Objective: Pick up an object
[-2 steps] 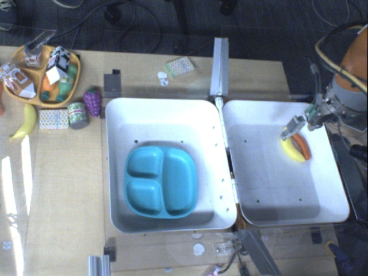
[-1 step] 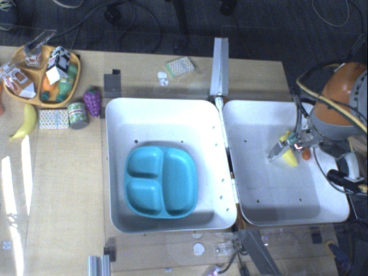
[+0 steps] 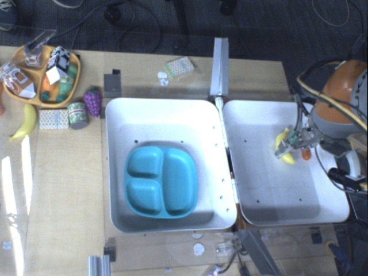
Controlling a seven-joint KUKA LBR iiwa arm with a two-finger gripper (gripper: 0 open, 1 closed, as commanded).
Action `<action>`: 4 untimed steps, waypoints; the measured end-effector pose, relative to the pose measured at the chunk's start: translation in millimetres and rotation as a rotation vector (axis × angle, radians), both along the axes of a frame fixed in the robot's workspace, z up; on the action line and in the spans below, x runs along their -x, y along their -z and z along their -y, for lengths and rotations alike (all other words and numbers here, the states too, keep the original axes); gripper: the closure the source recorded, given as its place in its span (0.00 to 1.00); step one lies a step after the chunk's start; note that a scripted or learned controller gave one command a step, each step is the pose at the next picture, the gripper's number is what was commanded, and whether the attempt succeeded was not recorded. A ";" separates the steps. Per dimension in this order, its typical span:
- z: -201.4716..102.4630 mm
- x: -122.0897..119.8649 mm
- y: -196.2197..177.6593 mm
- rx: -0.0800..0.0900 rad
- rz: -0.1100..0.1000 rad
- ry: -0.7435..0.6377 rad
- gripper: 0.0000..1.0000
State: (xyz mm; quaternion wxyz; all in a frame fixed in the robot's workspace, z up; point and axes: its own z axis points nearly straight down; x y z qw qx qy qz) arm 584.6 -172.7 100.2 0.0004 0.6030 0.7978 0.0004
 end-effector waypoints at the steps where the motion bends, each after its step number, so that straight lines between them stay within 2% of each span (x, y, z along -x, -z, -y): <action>1: 4.5 -42.8 -117.6 0.002 0.002 -0.276 1.00; 2: 4.5 -42.7 -117.6 0.002 0.001 -0.276 0.00; 3: 32.2 -29.5 -9.4 0.001 0.000 -0.261 0.00; 4: 31.0 -32.1 -18.2 0.003 0.004 -0.266 1.00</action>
